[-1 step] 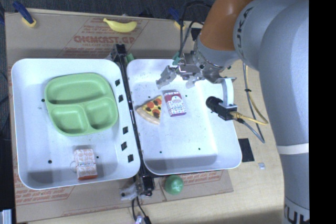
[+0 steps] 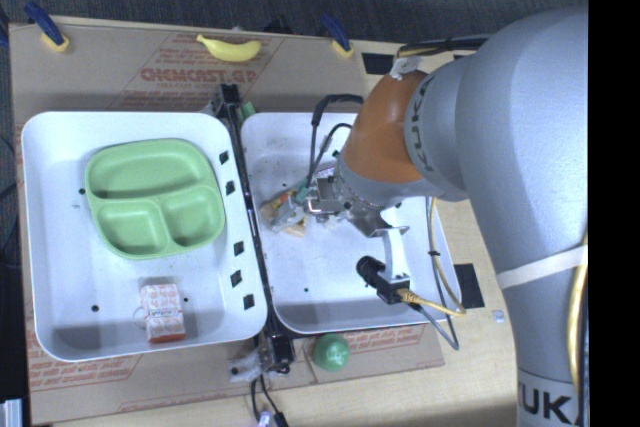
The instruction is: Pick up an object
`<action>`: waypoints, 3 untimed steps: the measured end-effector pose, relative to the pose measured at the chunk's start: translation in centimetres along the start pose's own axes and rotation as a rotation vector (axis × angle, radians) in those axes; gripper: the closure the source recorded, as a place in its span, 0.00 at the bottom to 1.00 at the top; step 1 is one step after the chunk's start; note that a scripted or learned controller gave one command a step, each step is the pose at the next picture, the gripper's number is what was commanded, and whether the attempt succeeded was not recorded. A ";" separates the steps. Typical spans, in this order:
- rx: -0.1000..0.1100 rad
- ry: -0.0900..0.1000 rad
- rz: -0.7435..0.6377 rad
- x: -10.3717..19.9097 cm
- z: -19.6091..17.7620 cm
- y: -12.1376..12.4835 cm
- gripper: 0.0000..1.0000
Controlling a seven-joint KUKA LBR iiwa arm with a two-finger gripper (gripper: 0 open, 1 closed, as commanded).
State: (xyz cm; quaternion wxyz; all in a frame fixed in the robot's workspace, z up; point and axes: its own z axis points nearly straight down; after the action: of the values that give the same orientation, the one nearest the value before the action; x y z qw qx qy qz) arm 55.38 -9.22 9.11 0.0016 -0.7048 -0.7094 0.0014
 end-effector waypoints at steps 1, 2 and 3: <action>-0.001 -0.001 -0.005 0.0 -1.1 0.1 1.00; -0.006 -0.002 0.003 -4.0 -12.7 0.8 1.00; -0.004 -0.001 0.003 -4.0 -12.6 0.8 0.00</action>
State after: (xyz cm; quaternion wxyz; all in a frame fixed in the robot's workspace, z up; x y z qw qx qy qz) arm 56.25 -13.19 21.76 -0.0003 -0.7057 -0.7085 0.0003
